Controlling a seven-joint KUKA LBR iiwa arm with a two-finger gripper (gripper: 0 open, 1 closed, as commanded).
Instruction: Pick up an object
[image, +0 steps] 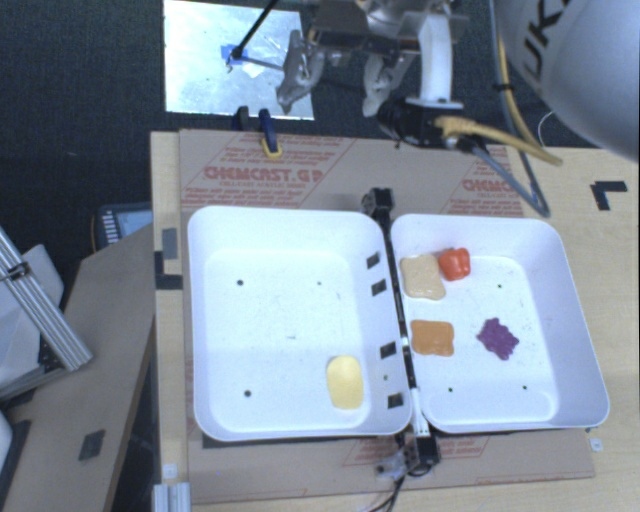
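Camera view. Gripper: raised at the top of the scene, beyond the far edge of both bins; two fingers apart, nothing between them.

Left bin: one pale yellow block in the near right corner, long axis running near to far.

Right bin: beige piece touching an orange-red piece; orange slab; purple piece apart from it.

Governing relation: every object lay nearward of the jaws. The beige and orange-red pair sat closest, judged the shortest reach.

two white bins, brown board, metal sheet
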